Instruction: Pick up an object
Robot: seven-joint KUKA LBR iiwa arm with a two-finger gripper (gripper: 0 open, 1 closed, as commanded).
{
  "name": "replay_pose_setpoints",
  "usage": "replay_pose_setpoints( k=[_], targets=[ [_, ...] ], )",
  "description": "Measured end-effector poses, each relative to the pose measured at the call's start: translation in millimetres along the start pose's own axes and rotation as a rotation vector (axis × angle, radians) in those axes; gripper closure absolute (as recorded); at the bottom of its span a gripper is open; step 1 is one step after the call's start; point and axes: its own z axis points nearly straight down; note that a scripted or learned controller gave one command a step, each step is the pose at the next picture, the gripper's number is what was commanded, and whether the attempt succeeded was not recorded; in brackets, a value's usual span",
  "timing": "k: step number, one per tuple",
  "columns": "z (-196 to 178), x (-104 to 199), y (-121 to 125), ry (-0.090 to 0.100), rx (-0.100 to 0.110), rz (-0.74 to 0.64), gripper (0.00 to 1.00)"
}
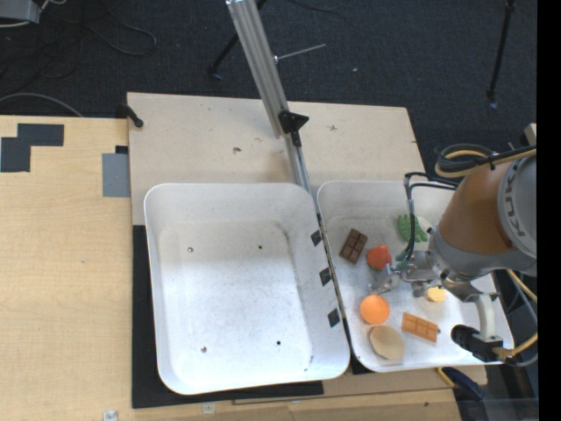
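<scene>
The claw (386, 279), its opening hidden so I cannot tell its state, hangs low just below the red object (378, 256), likely lining up a grab.

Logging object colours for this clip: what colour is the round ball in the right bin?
Orange. The ball lies near the right bin's left wall, clearest in the camera view.

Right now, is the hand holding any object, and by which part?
It cannot be told. The hand is low in the right bin, close beside the red object, but no object shows between its fingers.
</scene>
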Motion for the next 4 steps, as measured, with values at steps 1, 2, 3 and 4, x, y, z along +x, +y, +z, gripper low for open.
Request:
replay_pose_setpoints(
  k=[1,2,3,4],
  targets=[
    [-10.3,-1.2,-0.3,0.001,0.000,0.007,1.00],
    [-72.6,-4.8,-2.1,-0.001,-0.005,0.002,1.00],
    [-132.4,-2.9,6.3,-0.001,-0.006,-0.003,1.00],
    [-163.0,-4.0,6.7,-0.001,-0.003,-0.003,1.00]
  ],
)
